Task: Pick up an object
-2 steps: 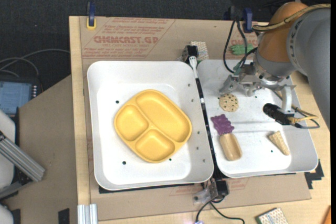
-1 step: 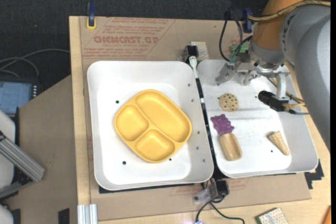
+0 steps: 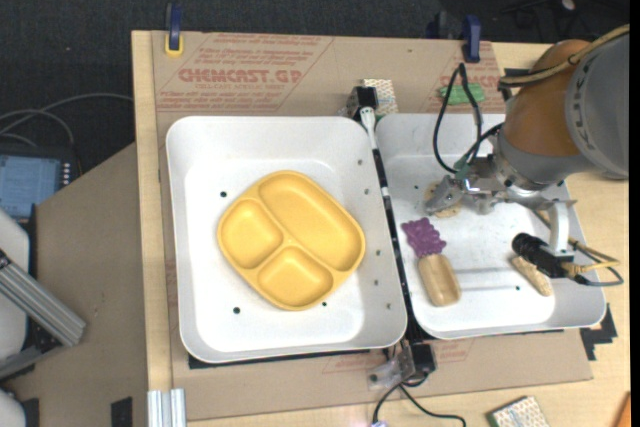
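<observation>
Half-hidden tool point(image 3: 455, 195), perhaps over grapes point(image 3: 424, 236).

A brown cardboard sheet point(image 3: 250, 65) is lying on the table point(image 3: 110, 215), under both bins. Two blue clamps point(image 3: 175, 27) are pinching the sheet's far edge. Left of the sheet, a blue box point(image 3: 28, 187) is sitting beside grey cables point(image 3: 60, 115).
</observation>
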Action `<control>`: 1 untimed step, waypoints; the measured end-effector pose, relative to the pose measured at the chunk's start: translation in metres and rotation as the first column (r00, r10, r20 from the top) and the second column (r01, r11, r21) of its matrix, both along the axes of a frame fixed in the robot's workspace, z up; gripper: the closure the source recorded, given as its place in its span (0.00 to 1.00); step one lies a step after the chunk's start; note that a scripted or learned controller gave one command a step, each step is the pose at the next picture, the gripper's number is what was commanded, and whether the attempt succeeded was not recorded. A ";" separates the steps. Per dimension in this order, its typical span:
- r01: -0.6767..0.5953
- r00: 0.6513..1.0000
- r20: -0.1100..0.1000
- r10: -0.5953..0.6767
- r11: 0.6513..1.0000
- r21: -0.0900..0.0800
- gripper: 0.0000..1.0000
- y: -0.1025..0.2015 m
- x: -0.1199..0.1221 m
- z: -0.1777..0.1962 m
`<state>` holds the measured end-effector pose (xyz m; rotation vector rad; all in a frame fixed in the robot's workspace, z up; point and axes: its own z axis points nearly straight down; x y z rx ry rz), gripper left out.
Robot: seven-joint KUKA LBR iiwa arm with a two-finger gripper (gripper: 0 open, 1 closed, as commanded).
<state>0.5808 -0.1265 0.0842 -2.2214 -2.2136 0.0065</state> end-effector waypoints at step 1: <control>-0.006 1.000 0.014 0.006 1.000 -0.004 0.00 -0.010 0.060 0.001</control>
